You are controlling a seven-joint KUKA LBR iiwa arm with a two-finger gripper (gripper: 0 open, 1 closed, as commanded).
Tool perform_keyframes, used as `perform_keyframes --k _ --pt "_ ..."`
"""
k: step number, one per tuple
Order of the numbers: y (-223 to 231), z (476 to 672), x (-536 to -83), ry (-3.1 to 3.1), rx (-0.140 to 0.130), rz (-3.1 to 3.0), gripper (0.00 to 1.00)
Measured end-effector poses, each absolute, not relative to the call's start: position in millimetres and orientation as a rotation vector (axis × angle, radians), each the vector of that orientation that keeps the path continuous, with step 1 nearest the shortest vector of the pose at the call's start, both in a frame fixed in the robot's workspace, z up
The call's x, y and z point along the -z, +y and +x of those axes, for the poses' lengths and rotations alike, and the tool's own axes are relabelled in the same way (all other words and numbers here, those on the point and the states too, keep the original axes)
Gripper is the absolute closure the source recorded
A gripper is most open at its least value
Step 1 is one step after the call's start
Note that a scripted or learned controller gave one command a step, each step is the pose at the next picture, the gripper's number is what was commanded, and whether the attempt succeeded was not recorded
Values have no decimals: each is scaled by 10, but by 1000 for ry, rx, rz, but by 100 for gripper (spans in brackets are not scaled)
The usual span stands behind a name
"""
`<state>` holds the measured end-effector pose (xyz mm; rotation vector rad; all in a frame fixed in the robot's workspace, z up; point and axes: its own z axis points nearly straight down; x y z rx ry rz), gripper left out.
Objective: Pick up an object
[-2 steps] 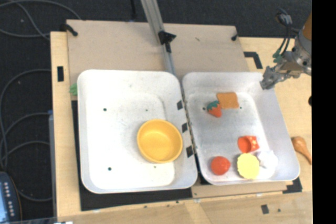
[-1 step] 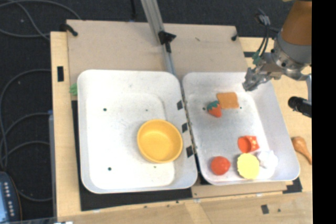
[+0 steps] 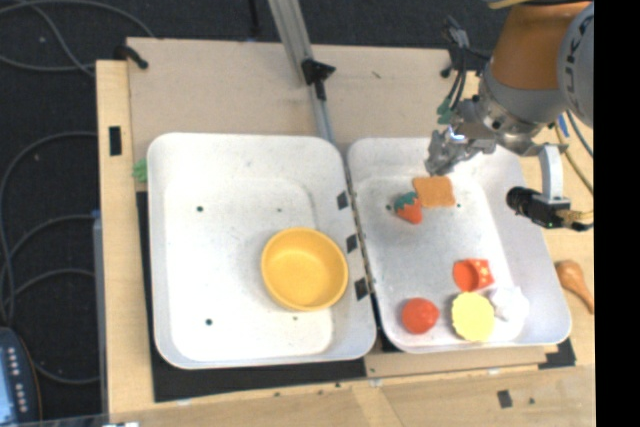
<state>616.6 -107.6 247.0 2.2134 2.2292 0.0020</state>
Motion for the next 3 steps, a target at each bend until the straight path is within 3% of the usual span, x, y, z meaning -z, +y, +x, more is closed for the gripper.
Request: perform_keyframes --k 2,3 --pt "-40 5972 -2603 2231 -3 2214 100" --pt "577 5968 -2568 2232 -1 2213 100"
